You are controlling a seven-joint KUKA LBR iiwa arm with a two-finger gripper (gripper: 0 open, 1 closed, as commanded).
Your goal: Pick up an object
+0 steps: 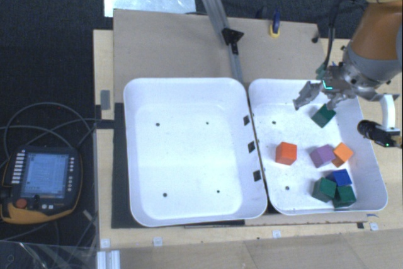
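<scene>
We see the two-finger gripper [319,99] spread wide over the right white bin [277,198], a dark green cube [323,115], tilted, just below its fingers, not clamped between them. Nearer us lie an orange cube [286,153] and a purple cube [322,155].

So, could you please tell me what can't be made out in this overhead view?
- Pincer: whether it grips the dark green block right under it; too small and blurred to tell.
- Arm: cut off by the view's right and top edges.
- Green blocks in the right bin's corner: crowded under the blue block, their number unclear.
</scene>
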